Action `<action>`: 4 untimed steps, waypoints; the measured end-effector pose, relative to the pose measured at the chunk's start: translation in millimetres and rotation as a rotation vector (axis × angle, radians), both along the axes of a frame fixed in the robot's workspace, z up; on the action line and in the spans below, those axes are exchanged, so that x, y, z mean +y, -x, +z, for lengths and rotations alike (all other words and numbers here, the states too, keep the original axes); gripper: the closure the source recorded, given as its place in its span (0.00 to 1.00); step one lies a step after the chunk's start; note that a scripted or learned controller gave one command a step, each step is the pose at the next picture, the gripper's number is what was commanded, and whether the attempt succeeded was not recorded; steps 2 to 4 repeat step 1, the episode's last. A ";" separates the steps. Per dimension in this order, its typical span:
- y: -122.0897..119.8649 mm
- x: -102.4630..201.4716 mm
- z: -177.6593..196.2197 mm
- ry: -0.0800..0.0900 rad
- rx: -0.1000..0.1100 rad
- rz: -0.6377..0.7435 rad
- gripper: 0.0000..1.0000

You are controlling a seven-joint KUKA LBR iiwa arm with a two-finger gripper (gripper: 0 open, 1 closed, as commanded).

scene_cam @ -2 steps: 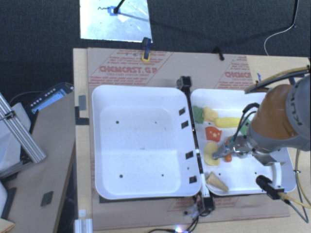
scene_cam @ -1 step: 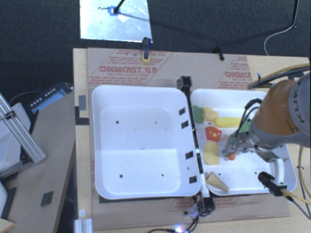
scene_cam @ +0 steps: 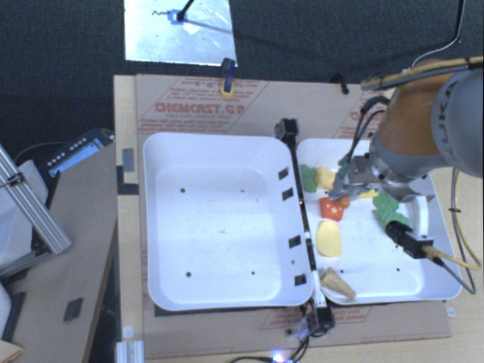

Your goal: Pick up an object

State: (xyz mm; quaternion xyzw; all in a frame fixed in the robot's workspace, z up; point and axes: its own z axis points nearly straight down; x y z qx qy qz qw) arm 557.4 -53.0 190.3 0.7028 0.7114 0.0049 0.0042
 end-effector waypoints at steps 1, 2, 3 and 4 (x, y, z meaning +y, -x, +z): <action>-9.1 71.3 35.3 -0.002 0.007 0.000 1.00; -9.1 71.3 35.3 -0.002 0.007 0.000 1.00; -9.1 71.3 35.3 -0.002 0.007 0.000 1.00; -9.1 71.3 35.3 -0.002 0.007 0.000 1.00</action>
